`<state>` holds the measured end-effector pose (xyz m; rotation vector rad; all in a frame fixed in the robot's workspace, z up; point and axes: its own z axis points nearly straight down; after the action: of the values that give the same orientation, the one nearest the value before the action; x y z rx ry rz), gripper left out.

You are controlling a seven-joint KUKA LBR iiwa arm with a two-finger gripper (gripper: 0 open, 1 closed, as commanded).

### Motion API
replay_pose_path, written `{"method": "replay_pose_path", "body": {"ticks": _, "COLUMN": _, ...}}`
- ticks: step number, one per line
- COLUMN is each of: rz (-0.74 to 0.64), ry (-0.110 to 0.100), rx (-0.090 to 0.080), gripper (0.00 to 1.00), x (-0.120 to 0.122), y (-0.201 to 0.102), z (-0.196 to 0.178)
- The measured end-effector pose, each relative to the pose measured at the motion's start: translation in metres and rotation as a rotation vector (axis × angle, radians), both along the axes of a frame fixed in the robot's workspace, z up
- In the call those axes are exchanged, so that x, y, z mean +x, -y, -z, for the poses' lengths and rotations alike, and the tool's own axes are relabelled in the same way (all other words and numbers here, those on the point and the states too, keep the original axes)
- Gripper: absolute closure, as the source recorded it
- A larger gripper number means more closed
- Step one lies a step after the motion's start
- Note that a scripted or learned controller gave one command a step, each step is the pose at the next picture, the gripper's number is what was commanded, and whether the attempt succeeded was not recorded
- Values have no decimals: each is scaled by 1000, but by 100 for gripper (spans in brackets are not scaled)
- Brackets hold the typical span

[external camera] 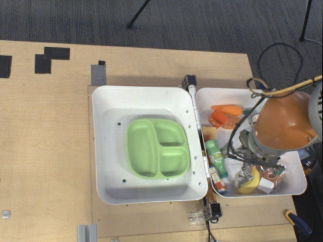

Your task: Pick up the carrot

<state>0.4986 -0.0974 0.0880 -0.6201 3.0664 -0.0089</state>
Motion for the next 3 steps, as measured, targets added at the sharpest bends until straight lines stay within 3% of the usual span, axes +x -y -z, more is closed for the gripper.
{"method": "replay_pose_path", "body": {"ticks": 1, "rz": 0, "ry": -4, "rx": 4, "gripper": 0, "x": 93, "y": -44, "z": -99}}
{"method": "replay_pose_path", "body": {"ticks": 2, "rz": -273, "ry": -10, "rx": 1, "gripper": 0, "x": 76, "y": 10, "z": 2}}
{"method": "replay_pose_path", "body": {"ticks": 3, "rz": -280, "ry": -9, "rx": -1, "gripper": 0, "x": 28, "y": 56, "z": -57}}
